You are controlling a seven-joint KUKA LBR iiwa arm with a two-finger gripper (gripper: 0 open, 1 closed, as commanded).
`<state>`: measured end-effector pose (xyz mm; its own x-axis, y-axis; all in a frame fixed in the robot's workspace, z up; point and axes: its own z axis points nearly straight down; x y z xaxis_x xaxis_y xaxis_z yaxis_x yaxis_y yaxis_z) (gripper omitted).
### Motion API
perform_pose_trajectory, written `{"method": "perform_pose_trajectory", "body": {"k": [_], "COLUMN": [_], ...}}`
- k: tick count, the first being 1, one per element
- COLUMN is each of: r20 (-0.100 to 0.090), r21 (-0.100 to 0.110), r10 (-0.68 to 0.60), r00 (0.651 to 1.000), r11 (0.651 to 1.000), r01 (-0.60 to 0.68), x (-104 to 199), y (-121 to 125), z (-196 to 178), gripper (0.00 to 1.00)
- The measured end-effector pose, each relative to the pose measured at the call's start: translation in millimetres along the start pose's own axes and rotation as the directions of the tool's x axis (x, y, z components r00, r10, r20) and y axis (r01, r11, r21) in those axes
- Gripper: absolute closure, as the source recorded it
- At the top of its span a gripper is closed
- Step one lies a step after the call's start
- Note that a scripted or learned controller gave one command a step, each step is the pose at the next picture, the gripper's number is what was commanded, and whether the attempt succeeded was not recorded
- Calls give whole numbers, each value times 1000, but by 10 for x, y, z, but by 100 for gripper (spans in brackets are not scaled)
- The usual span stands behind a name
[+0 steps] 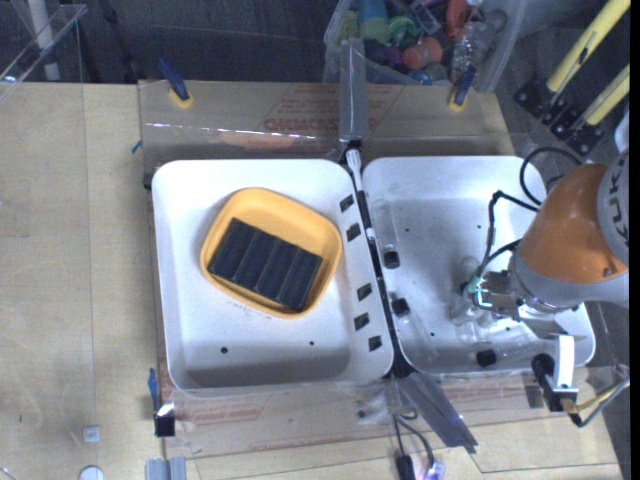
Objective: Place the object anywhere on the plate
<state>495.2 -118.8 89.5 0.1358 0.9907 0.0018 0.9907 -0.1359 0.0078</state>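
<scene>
Nearest, the gripper hangs low over the right bin under the arm's orange band, and I cannot tell whether it is spread or closed, nor see anything in it. Further left, the object, a flat dark ridged slab, already lies on the yellow plate in the left bin. It looks light, stiff and possibly grippy, best pinched across its short sides. A tub of toys stands behind.

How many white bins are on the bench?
2. The left bin holds a yellow plate with a dark ridged object on it; the right bin sits beside it, under the arm.
</scene>
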Motion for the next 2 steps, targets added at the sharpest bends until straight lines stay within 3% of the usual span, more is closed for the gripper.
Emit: {"method": "perform_pose_trajectory", "body": {"k": [1, 2], "r20": [7, 2], "r21": [-9, 8], "r10": [-125, -30], "r00": [992, 1000], "r11": [992, 1000], "r01": [125, 30], "x": [179, -789], "y": [-139, -45], "z": [-7, -944], "gripper": [100, 100]}}
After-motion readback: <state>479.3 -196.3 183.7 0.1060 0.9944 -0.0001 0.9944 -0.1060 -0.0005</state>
